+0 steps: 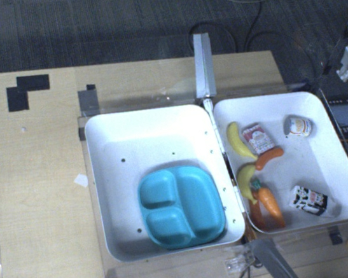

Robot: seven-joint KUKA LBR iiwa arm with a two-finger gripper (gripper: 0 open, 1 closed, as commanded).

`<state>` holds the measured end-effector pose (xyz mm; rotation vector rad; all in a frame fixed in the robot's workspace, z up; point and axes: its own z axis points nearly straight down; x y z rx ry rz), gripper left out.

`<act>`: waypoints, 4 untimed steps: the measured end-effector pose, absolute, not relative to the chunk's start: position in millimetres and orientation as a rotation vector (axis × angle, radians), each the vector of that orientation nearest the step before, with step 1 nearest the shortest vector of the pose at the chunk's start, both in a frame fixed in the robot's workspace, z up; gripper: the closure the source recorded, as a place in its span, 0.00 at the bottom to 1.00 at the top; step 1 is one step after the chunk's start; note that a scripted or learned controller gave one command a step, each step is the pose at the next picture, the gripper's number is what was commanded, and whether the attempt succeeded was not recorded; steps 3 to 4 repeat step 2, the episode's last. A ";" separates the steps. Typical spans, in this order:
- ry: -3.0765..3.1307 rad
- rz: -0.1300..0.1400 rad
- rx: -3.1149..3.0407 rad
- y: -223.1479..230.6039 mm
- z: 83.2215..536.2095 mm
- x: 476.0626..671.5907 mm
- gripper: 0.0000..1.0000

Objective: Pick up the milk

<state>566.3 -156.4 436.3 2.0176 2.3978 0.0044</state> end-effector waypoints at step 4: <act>2.767 0.005 1.466 -165.1 437.2 615.8 1.00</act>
